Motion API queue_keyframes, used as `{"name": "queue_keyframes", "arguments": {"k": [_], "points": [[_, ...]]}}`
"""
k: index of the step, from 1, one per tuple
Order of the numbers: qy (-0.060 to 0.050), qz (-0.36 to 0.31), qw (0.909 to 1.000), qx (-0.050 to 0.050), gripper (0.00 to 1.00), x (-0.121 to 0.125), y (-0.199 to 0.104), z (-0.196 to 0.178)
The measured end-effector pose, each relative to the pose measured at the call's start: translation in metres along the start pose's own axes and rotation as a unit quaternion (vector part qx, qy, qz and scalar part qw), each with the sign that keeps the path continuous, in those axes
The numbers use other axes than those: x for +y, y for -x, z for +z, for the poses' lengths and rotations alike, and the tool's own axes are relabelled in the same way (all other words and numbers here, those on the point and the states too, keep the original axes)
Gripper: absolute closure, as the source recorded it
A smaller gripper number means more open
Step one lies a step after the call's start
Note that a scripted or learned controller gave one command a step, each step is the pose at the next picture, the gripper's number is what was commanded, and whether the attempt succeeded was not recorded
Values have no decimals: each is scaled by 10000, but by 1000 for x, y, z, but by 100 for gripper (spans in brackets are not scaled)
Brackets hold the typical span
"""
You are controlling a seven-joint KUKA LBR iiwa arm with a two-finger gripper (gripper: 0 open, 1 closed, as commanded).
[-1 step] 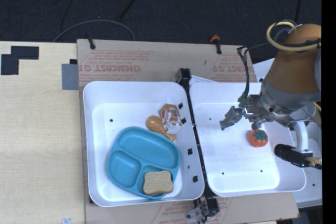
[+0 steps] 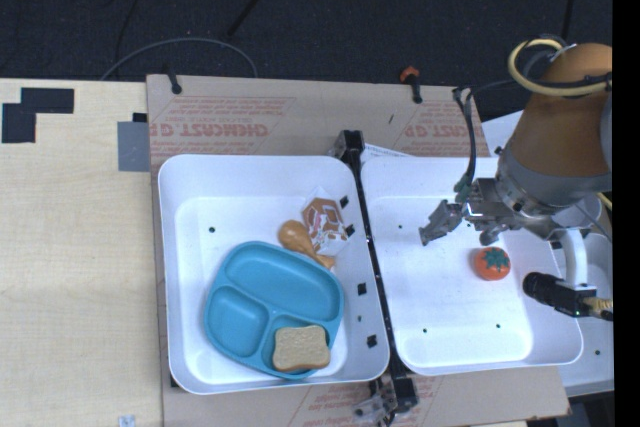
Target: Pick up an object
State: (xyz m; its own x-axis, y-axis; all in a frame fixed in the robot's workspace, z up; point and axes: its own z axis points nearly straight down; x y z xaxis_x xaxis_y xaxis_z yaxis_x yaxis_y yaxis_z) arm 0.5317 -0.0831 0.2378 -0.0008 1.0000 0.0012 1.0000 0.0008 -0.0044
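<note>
A small orange ball-like toy with a green top [image 2: 492, 263] lies in the right bin [image 2: 440, 340], near its right side. My gripper [image 2: 462, 229] hangs just above and to the left of it, over the bin floor. The gripper is open, its fingers splayed apart, with one grey finger [image 2: 437, 223] reaching left. Nothing is between the fingers, and the toy is a little apart from them.
The left bin [image 2: 185, 215] holds a blue divided plate [image 2: 270, 300] with a slice of bread [image 2: 301, 348] in one compartment. Beside the plate lie a brown drumstick toy [image 2: 299, 239] and a small patterned packet [image 2: 326, 220]. A black divider [image 2: 364, 255] separates the bins.
</note>
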Motion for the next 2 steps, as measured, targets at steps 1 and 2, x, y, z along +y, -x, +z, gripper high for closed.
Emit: {"name": "queue_keyframes", "arguments": {"k": [1,2], "points": [[-21,0,10000,1,0,9,-1,53],[-28,4,10000,4,0,12,-3,117]]}}
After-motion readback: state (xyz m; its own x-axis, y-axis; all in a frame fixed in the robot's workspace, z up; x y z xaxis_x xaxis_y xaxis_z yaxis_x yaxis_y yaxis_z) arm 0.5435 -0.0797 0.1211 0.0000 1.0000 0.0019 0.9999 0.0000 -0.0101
